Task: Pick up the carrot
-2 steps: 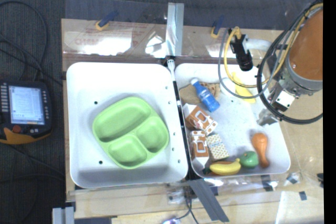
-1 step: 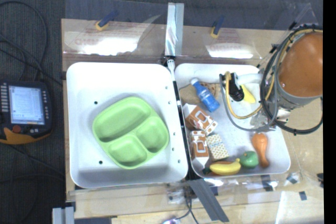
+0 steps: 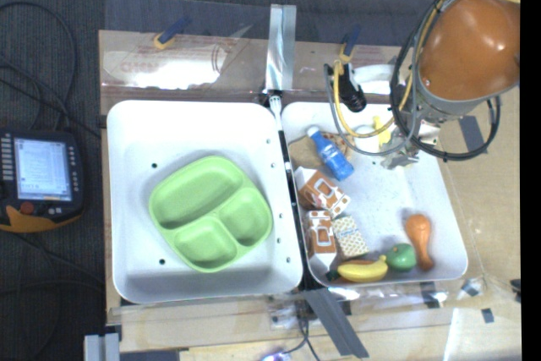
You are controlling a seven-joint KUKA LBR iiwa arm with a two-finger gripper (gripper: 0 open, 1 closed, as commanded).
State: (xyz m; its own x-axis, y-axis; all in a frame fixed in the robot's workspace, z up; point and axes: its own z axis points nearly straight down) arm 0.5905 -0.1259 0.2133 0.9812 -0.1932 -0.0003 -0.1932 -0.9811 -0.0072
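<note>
Hovering high over the right bin (image 3: 456, 207), so we've got reach. Carrot (image 3: 419, 237) lies near its corner; can't tell the grip state.

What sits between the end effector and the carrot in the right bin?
Nothing visible. The carrot lies near the right bin's front right corner, with bare white floor between it and the end effector. The green fruit touches only its front side.

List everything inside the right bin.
In the right bin: a carrot, a green fruit beside it, a banana, patterned boxes and a blue bottle. The arm covers the bin's far right corner, so that part is hidden.
</note>
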